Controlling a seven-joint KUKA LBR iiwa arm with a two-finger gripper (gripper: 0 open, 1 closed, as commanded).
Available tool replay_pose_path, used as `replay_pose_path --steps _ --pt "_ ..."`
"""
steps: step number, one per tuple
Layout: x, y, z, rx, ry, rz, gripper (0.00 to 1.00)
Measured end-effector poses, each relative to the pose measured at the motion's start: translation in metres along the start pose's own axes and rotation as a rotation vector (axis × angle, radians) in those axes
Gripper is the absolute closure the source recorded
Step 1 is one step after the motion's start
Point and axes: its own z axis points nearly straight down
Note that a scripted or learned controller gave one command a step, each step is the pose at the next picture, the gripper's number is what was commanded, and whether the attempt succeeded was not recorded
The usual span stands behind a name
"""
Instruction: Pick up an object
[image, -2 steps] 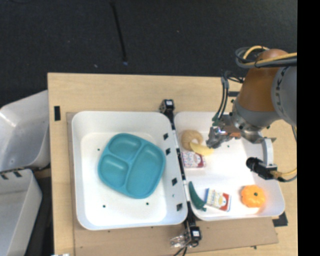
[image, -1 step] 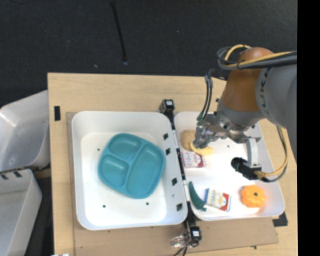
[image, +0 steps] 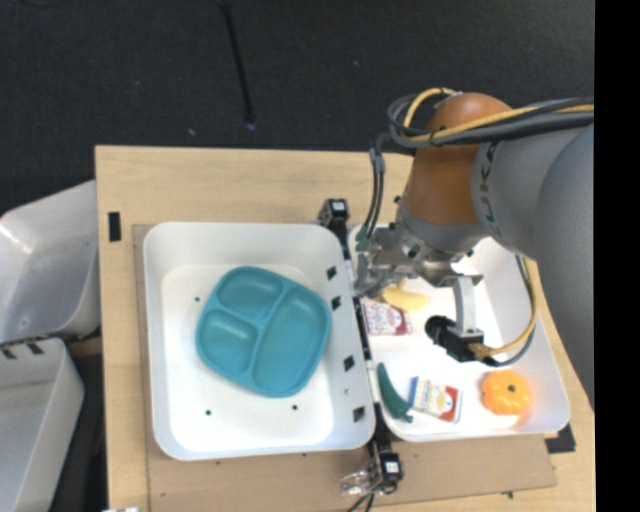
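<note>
A pale wooden surface (image: 230, 185) carries two shallow white bins side by side; the left bin (image: 165, 400) holds a single teal divided plate (image: 264, 331), lying flat near its middle with three compartments facing up; the right bin (image: 545, 385) holds several small things. A pale yellow piece (image: 406, 297) lies toward the bin's far left part, just beside the end effector (image: 375, 270); a small card with pink print (image: 384, 319) lies just near of it, close to the wall shared with the left bin; a dark green tool (image: 393, 392) lies at a slant along the near left side; a white packet with red and blue print (image: 436, 400) lies just right of that tool; an orange pumpkin-shaped toy (image: 505, 392) sits in the near right part, apart from the packet. The grey arm with its orange band (image: 450, 170) reaches in from the right and hangs over the far left part of the right bin; whether its fingers are apart or together cannot be told, and nothing is seen held between them.
</note>
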Motion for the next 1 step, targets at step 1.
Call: replay_pose_path --steps 1 --pt "0.0522 0.0078 -0.0251 -0.003 0.000 0.000 1.00"
